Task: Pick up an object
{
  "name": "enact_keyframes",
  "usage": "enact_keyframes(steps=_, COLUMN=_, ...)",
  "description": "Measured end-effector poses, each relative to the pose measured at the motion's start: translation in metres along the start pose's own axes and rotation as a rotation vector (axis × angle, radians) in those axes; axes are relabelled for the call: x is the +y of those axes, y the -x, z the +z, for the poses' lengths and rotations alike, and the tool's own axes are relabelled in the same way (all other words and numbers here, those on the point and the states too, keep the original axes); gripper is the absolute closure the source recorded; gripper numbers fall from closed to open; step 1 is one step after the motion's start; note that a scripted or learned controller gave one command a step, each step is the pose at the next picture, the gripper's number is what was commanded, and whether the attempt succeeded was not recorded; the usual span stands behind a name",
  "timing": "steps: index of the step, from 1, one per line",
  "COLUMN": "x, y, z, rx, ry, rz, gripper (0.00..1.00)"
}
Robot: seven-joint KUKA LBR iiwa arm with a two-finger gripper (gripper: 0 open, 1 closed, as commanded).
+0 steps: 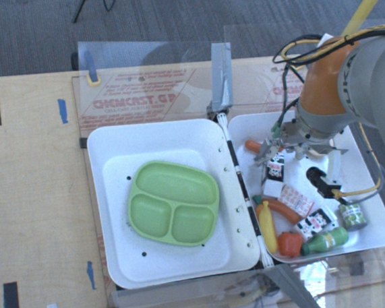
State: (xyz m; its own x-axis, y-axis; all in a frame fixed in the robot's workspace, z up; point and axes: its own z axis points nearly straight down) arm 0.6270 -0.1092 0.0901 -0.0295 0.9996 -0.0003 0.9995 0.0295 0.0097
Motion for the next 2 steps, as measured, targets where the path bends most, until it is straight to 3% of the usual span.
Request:
enact_keyframes(steps=1, x=0.003, y=-0.002, z=-0.012, rx=0.001, ry=0.007, rz=0.0, gripper=1.0)
enact_keyframes(steps=2, x=0.005, y=-0.066, z=-0.095, rx=0.0, ry=-0.008, rz=0.06, gripper=1.0)
